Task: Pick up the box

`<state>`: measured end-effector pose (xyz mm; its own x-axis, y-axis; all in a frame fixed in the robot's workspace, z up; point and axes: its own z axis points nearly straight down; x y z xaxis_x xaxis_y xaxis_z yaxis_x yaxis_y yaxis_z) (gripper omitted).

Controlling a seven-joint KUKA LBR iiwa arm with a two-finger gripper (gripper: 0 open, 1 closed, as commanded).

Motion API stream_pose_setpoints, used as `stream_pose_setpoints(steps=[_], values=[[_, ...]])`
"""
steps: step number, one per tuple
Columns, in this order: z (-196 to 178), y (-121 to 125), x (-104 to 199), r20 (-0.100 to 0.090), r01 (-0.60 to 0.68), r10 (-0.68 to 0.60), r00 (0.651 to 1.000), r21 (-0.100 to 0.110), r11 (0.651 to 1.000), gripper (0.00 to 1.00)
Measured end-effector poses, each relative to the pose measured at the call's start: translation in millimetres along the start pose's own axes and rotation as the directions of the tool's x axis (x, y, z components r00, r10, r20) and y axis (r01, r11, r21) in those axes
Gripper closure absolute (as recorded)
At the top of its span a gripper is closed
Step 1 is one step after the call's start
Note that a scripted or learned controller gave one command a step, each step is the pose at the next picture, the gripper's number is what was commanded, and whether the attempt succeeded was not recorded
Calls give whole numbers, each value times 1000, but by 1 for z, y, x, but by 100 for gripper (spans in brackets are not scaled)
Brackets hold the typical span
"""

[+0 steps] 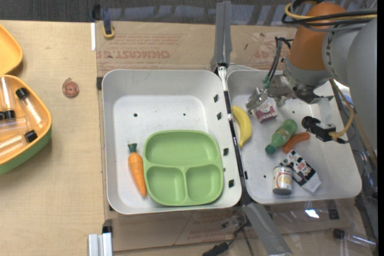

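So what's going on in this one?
A grey and orange arm reaches in from the right, its gripper down over a small red and white box at the back of the right bin. The box still seems to rest on the bin floor. A banana, green bottle and can lie nearby; the left bin holds a green tray and carrot.

2 white bins (pixel 114 129); 1 green divided plate (pixel 183 168); 1 carrot (pixel 137 172); 1 banana (pixel 242 124); 1 green bottle (pixel 282 135); 1 can (pixel 282 179); 2 small boxes (pixel 264 111).
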<state>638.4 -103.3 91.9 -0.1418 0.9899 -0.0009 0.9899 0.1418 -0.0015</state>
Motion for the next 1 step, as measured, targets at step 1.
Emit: stream_pose_setpoints(steps=[1], values=[[-9,0,-1,1,-1,1,1000,0,1000,100]])
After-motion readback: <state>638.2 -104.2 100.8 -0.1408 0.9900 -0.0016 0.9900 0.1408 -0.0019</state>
